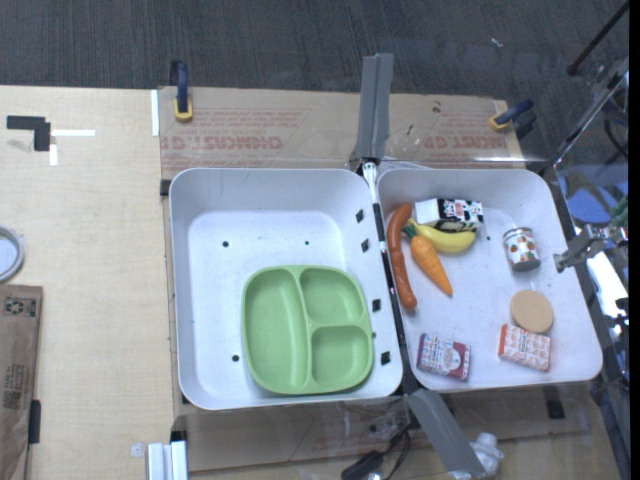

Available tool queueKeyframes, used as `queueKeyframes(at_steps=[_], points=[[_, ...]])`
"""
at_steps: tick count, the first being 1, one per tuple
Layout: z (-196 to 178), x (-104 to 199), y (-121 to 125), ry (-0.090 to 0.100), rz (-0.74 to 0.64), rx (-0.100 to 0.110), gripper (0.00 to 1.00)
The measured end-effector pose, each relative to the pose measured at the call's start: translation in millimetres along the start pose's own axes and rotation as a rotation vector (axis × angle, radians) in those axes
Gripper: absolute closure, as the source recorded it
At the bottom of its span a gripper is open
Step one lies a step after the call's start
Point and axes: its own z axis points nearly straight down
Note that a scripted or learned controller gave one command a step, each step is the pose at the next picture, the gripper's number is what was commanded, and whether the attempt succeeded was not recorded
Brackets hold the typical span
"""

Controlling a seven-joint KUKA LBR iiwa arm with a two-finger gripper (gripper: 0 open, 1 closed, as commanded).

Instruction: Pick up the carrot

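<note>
- The pale wooden surface [80, 268] carries two shallow white plastic bins set side by side, with sheets of printed brown cardboard [260, 133] under them.
- The left white bin [200, 218] holds a light green plastic plate with three compartments [306, 329], lying flat toward the bin's near right corner.
- The right white bin [480, 298] holds the smaller items, most of them toward its far left.
- A long reddish-orange sausage-shaped toy [400, 256] lies along the right bin's left wall.
- The orange tapered carrot [431, 264] lies just beside that toy on its right, thick end toward the far side, tip pointing toward the near right; its thick end touches a yellow toy banana [447, 236].
- A small black-and-white carton [450, 211] sits just behind the banana.
- A small metal can with a brown label [520, 248] stands well to the carrot's right.
- A round tan biscuit-like disc [532, 311] lies nearer, with a red-and-white packet [525, 347] just in front of it.
- Another red packet [443, 356] lies near the bin's front edge.
- The hand's state cannot be told.
</note>
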Motion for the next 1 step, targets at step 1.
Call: queueKeyframes(at_steps=[1], points=[[112.3,35.8,28.5,0.001,-0.134,-0.001,0.00]])
